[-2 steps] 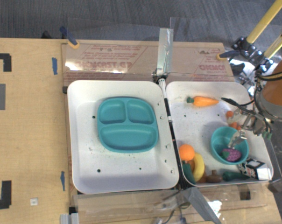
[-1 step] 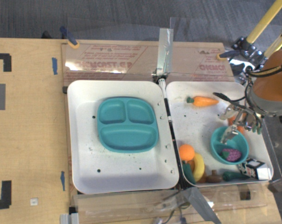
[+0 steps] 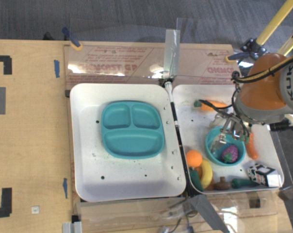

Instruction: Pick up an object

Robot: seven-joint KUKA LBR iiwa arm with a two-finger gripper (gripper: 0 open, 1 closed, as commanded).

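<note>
The jaws hang over the teal bowl in the right bin, just above its upper rim. The metal fingers point down into the bowl, but it is not possible to tell whether they are apart or together. Nothing is visible between them.

Around the bowl there are many small things. An orange carrot-like piece lies near the far edge of the right bin. An orange ball sits close to the wall between the two bins, and a yellow banana lies just beside it toward the near edge. A green piece touches the banana on the divider side. A dark green thing and a black and white box lie along the near edge, the box in the near right corner. A slim orange piece lies by the bowl on the right side, partly hidden under the arm.

Inside the bowl rests a purple and green object (its exact kind is not clear). The left bin carries a teal divided plate with three compartments, near the middle.

The worktop is light wood with black marks and blue tape. Behind the bins there is grey floor.
</note>
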